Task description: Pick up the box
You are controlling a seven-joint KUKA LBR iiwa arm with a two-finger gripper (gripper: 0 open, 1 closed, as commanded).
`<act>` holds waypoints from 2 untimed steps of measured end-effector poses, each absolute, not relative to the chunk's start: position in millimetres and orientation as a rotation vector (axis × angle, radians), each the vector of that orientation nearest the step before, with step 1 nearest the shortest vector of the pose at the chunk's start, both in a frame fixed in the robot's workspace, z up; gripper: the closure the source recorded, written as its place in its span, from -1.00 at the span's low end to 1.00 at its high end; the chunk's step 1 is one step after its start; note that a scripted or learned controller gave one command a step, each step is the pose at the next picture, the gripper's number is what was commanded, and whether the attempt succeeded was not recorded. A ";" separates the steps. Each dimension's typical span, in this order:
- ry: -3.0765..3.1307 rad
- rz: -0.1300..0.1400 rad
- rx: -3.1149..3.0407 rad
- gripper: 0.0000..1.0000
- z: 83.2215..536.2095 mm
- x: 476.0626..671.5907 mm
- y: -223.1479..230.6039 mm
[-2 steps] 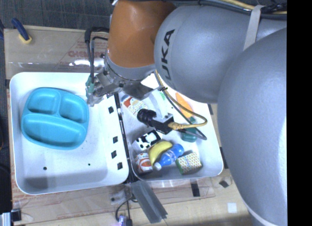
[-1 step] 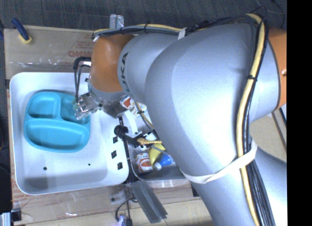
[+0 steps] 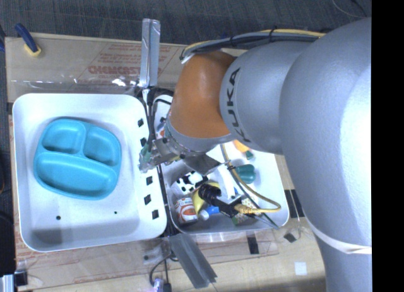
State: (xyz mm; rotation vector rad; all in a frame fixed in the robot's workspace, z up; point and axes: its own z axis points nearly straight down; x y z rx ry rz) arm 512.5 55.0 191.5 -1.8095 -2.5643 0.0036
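Small box (image 3: 187,209) in right bin (image 3: 285,212), below the arm's wrist (image 3: 165,149)

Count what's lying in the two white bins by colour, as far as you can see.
Light blue divided plastic tray, left bin: 1
Teal rounded object, right bin: 1
Black-and-white spotted object: 1
Red-and-white small item: 1
Total: 4 visible; the arm hides more.

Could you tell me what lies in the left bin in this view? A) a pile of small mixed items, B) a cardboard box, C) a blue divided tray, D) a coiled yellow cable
C: the blue divided tray lies alone in the left bin, while the small mixed items crowd the right bin beneath the arm.
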 end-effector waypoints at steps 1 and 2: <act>-2.789 -0.006 -1.449 1.00 93.2 511.1 101.1; -2.991 -0.014 -1.010 1.00 94.9 481.7 105.2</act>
